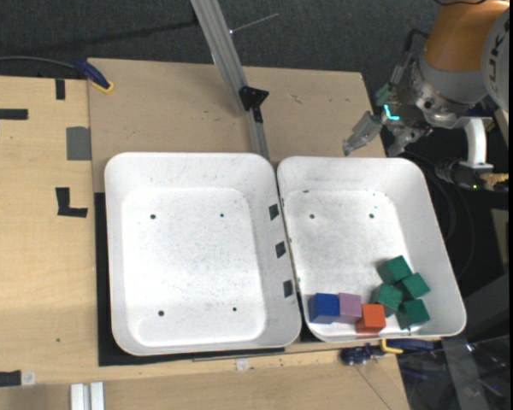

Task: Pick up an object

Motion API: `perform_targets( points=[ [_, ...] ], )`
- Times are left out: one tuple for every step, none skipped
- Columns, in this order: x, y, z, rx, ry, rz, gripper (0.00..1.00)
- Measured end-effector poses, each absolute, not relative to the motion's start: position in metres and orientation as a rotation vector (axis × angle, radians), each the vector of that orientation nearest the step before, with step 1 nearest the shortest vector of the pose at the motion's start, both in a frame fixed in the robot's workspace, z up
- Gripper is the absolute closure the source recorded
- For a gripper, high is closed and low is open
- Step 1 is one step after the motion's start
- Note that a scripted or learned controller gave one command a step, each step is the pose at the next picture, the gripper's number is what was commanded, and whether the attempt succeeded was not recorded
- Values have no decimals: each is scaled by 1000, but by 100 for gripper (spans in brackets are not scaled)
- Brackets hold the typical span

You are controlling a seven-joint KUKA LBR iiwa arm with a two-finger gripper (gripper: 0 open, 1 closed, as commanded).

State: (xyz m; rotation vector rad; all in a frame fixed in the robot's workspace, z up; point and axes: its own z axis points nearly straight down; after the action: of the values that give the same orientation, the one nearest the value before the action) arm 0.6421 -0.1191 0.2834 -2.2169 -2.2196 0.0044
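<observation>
You see the grey two-finger gripper hanging above the bench just outside the far rim of the right shallow white plastic bin, its fingers spread apart with nothing between them. All the objects lie well away from it, toward the near end of that bin. Farthest from the gripper sit a blue cube-shaped block, a pale purple block touching it, and an orange block just beside that. A cluster of dark green blocks lies somewhat nearer the gripper, by the bin's right wall. The left shallow white plastic bin lies to the gripper's side, touching the right one.
</observation>
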Motion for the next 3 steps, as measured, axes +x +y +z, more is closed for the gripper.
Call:
perform_targets(
  points=[
    [643, -119, 286, -2218, -2224, 2, 0],
    [639, -123, 241, -2218, -2221, 7, 0],
    [641, -128, 195, -2218, -2220, 8, 0]
  ],
)
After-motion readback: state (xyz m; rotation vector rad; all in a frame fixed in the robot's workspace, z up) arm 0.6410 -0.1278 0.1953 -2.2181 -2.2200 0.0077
